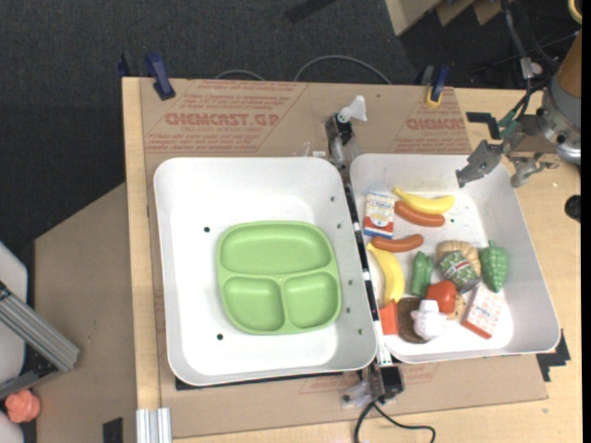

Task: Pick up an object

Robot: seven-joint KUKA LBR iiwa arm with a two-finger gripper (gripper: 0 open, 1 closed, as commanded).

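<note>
Two white bins sit side by side on the desk (92, 247). The left bin (185, 201) holds a green divided plate (277, 277). The right bin (526, 284) holds toy food: bananas (425, 198), hot dogs (395, 243) and small cartons (379, 212). The fingers (480, 166) are spread open and grip nothing above the right bin's far corner. The cardboard (222, 118) reads "CHEMCAST".

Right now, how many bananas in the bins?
2, both in the right bin: one banana near its far edge, one banana by its left wall. Others may hide in the pile.
</note>
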